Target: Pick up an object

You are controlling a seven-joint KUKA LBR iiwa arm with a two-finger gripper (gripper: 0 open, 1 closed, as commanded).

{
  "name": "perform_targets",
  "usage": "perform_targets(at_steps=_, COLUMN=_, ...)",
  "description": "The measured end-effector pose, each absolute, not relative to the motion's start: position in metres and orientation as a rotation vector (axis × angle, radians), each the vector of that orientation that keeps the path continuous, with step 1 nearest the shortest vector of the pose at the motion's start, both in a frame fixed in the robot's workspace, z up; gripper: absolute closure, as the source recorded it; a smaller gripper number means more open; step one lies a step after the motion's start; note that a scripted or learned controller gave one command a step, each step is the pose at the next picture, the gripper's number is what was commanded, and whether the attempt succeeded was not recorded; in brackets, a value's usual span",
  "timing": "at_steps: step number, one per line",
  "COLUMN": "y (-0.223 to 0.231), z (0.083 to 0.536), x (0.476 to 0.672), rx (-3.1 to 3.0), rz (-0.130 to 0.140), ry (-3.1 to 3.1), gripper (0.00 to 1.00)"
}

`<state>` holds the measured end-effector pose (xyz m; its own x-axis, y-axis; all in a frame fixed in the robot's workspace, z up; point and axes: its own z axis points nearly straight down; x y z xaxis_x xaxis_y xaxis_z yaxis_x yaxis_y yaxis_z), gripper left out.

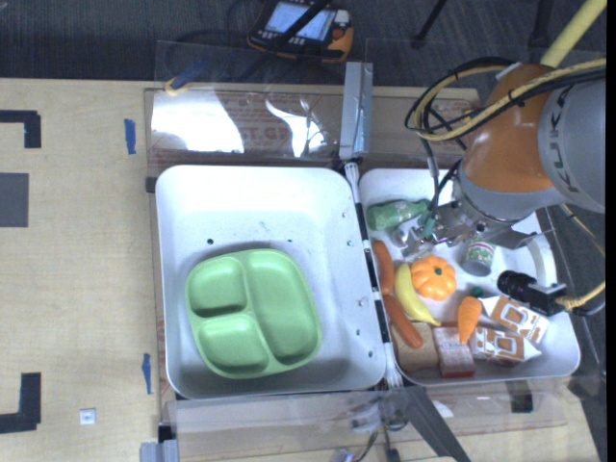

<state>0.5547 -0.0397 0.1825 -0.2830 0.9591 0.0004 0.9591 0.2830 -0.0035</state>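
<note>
Metal gripper [430, 231], finger state impossible to tell, low at centre right above crowded toy pumpkin [433, 279], banana [412, 301], carrot [394, 292]; risked glancing off or snagging neighbours.

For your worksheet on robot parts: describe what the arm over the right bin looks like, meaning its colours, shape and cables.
The arm is grey and rounded, with a glossy orange band above the wrist. Yellow and black cables loop beside it. The gripper is small, metallic and cluttered-looking.
</note>
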Motion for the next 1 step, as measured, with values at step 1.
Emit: perform_targets(at_steps=1, y=-0.0397, z=0.1825, x=0.5547, rx=-1.88, rz=0.004, ry=-2.514, gripper=0.0)
